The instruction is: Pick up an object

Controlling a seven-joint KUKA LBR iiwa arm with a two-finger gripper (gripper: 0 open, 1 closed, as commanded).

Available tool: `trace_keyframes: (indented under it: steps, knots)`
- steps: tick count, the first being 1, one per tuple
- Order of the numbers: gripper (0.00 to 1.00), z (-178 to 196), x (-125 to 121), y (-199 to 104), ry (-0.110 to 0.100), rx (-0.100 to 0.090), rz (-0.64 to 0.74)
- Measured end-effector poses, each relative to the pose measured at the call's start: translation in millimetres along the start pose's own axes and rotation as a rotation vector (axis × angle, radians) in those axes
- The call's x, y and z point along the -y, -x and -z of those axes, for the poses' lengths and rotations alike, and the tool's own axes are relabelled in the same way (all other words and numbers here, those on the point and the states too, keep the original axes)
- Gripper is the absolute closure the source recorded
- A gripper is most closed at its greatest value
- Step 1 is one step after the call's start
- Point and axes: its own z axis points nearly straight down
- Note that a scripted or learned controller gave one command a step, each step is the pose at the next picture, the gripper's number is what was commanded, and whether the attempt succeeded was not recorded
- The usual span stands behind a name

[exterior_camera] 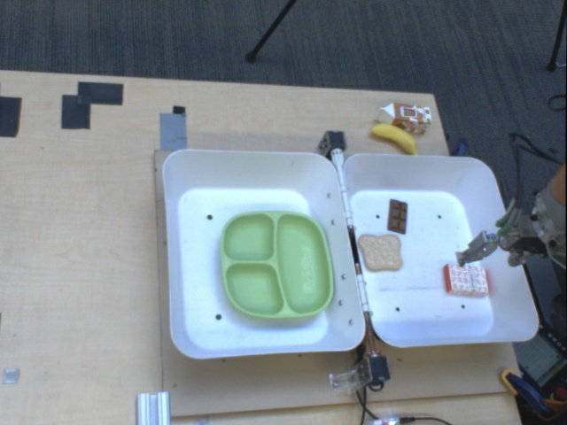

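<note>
Approach step. Tool (474, 253) at right bin (416, 171) right edge, fingers spread, nothing between them, just above red-white packet (466, 280). Next: descend onto packet, close. Toast (381, 252), chocolate bar (398, 216) left of it.

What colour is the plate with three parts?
Light green plate, clearest in the camera view, in the left bin.

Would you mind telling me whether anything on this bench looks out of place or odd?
Two things sit outside the bins: a banana and a small carton lie on the bench behind the right bin. Inside, the toast, chocolate bar and red-and-white packet lie flat, undamaged.
</note>
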Motion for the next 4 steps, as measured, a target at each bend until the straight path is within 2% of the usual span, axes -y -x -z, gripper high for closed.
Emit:
trace_keyframes:
  steps: [1,2,3,4]
  knots:
    - [0.0,-100.5,1.5,-33.5,0.009,0.003,-0.001]
    - [1.0,-89.4,-0.1,-32.2,0.015,0.007,-0.002]
    - [0.0,-89.5,0.0,-32.2,0.015,0.007,-0.002]
    - [1.0,-79.0,-1.4,-32.7,0.017,0.007,0.0]
